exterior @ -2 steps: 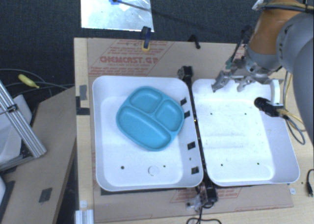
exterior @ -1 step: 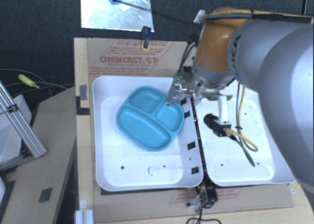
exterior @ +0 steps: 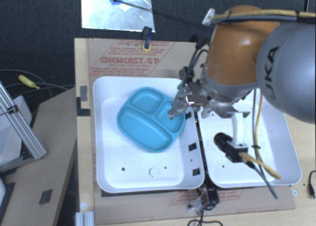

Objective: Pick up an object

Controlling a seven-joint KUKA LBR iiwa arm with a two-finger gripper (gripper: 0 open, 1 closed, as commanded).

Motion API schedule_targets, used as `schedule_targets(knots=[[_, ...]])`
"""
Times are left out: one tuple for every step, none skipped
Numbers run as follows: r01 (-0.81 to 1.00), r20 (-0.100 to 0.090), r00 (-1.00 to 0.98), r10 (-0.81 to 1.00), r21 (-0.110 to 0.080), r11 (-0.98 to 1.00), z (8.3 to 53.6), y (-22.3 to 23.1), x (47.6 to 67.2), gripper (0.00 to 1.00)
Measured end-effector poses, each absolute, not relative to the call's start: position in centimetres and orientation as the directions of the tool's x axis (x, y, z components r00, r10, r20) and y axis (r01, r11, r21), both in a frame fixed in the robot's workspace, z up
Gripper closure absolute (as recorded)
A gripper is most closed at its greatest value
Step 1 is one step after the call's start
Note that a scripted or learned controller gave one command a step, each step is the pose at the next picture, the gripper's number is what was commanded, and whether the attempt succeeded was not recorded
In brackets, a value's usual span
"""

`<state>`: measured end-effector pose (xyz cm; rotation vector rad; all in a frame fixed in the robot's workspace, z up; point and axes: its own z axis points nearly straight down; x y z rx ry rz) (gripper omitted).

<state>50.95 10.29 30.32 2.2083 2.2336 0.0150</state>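
Observation:
A blue plate point(exterior: 148, 119) with three compartments lies tilted in the left white bin point(exterior: 111, 165), toward its back right. My gripper point(exterior: 177, 110) reaches in from the right and sits low over the plate's right rim, close to the wall between the two bins. From this angle I cannot make out whether it touches the plate. The wrist with its orange band point(exterior: 232, 57) hangs above the back of the right bin point(exterior: 279, 143) and hides much of it.
Both bins rest on a cardboard sheet point(exterior: 131, 57) with red lettering. A small blue and yellow clamp point(exterior: 146, 38) sits at its back edge, with a shiny foil sheet point(exterior: 116, 2) behind. An aluminium frame point(exterior: 17, 121) stands at the left.

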Motion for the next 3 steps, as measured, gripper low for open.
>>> schedule_targets(knots=[[1.0, 0.005, -0.008, 1.0, 0.018, 0.008, 41.7, 14.1, 57.3, 0.0], [1.0, 0.009, -0.012, 1.0, 0.014, 0.012, 54.4, 17.4, 48.3, 0.0], [1.0, 0.003, -0.01, 1.0, 0.002, 0.01, 53.5, 23.8, 48.6, 0.0]])
